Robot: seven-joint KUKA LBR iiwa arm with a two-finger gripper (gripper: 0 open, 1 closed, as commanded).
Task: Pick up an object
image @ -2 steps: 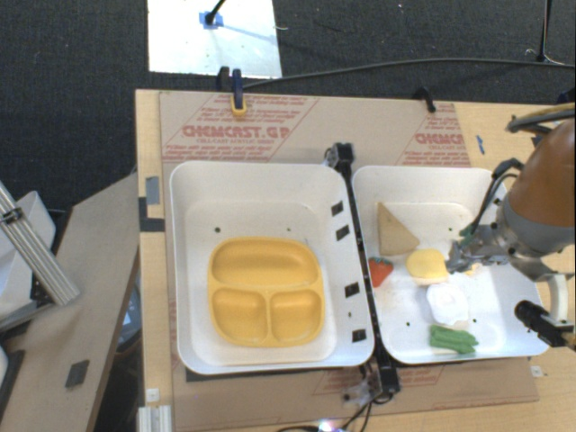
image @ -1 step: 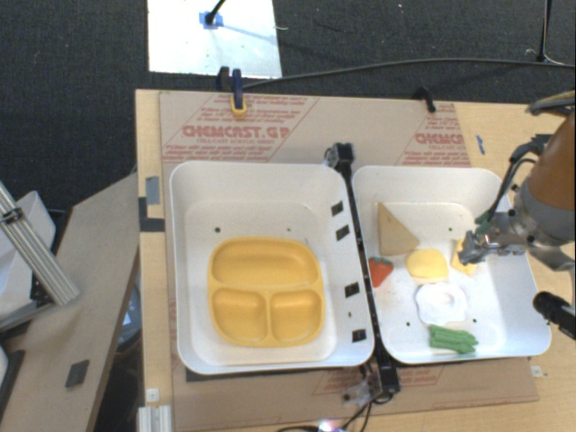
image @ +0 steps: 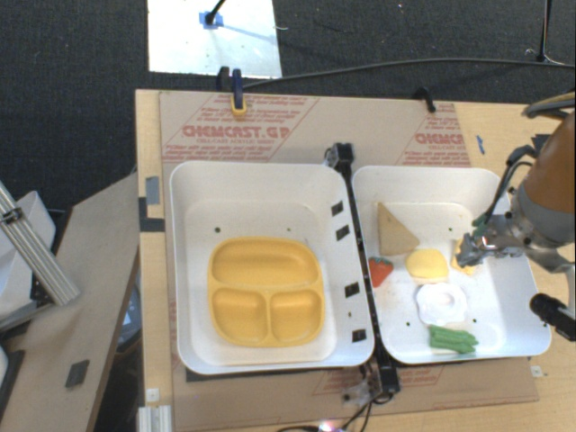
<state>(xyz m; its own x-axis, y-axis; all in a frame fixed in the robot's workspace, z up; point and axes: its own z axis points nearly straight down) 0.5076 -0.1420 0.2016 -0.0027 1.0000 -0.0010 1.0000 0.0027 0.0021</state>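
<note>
Dark carpet fills the top of the frame around a brown bench that carries two shallow white bins side by side, their inner rims meeting along a black clipped seam at centre.

Left of that seam, the left bin holds a yellow divided tray lying flat in its lower middle. Bare white floor runs all round the tray, widest along the upper edge.

To the right, the right bin holds the loose items, clustered in its left and lower half:
- a tan wedge-shaped piece near the upper left, its point aimed at the back wall;
- a red strawberry toy close to the seam-side wall;
- a yellow rounded piece just right of it, near the wedge's lower edge;
- a white ring-shaped piece just below the yellow one;
- a green leafy piece near the front rim.

The gripper sits at the right of the frame, low inside this bin, just right of the yellow piece. Whether its jaws are released or clenched cannot be told, and nothing is visibly between them. Open floor lies along the bin's back wall and lower right corner.
</note>
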